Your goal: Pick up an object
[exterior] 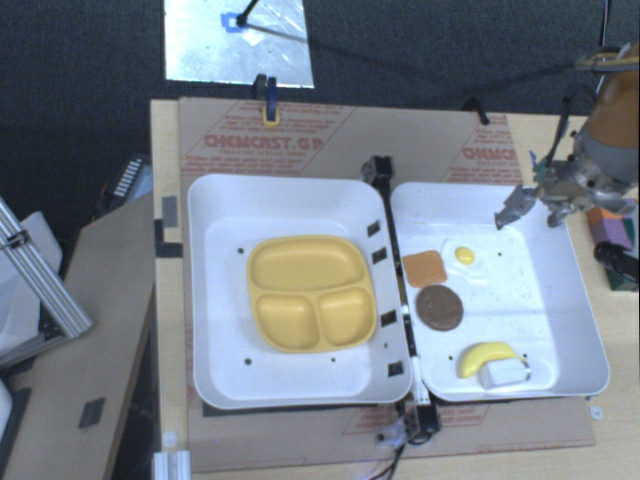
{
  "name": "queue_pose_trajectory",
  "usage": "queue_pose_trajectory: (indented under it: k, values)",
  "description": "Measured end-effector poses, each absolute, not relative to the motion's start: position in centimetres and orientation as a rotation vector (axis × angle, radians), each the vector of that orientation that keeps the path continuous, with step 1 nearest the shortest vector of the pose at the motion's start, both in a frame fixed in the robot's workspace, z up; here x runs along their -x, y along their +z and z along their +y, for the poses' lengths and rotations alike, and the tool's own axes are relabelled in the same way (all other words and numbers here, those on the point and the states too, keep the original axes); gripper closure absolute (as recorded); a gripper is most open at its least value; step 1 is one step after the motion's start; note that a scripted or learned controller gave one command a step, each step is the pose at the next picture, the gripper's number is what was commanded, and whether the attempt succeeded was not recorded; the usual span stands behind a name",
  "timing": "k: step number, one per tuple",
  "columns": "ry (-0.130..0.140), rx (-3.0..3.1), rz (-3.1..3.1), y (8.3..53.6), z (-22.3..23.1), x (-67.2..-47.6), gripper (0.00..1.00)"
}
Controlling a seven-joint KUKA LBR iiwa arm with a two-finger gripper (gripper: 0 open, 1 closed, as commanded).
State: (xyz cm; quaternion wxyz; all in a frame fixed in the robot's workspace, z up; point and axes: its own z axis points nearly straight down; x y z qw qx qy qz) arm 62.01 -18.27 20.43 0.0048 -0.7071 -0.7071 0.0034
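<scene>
Two shallow white plastic bins (300, 193) sit side by side; the left holds a yellow three-compartment tray (305, 293). The two-finger gripper (533, 208) hovers spread and empty over the right bin's far edge. Nothing is picked yet: brown round patty (439, 307), yellow banana (487, 354), fried egg (464, 257) lie there untouched.

Gripper (533, 211) over right bin (560, 298); fingers apart.

Robotics lab bench: grey arm (610, 128), two white bins (290, 193) on taped cardboard sheet (300, 138), aluminium extrusion frame (40, 278), dark carpet floor (80, 48).
</scene>
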Motion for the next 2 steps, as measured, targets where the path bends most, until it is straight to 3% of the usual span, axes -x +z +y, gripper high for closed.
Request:
queue_pose_trajectory:
  k: [1, 2]
  values:
    - [-0.001, 2.219, -2.226, 21.3, -18.2, -62.3, 0.00]
    - [0.002, 2.219, -2.223, 16.1, -19.0, -63.0, 0.00]
